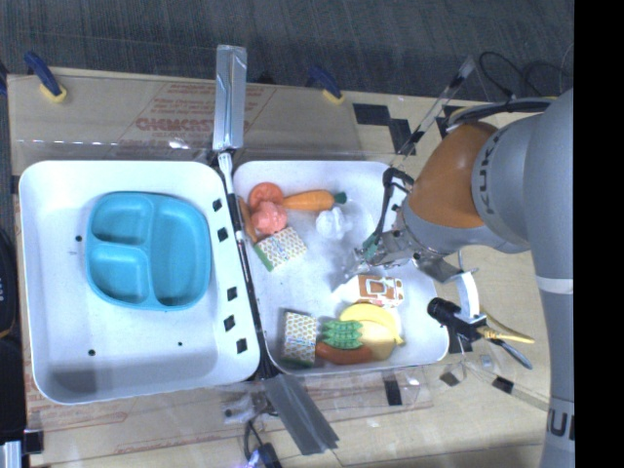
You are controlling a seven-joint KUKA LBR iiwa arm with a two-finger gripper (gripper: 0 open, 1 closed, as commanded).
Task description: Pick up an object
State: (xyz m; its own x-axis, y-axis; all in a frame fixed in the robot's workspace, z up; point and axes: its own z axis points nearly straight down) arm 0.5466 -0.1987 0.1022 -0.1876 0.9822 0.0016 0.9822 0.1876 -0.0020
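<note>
Cardboard-topped desk carries two white bins; the end effector (373, 253) hangs low in the right bin (322, 175) near a small printed card (378, 289). Finger state unclear; nothing visibly lifted, so picking remains.

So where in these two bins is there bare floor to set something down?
Left bin: a broad bare strip below the blue tray, plus narrower margins beside it. Right bin: crowded; the only gap sits between the patterned block, the small carton and the banana cluster. The gripper hangs over its right side.
</note>
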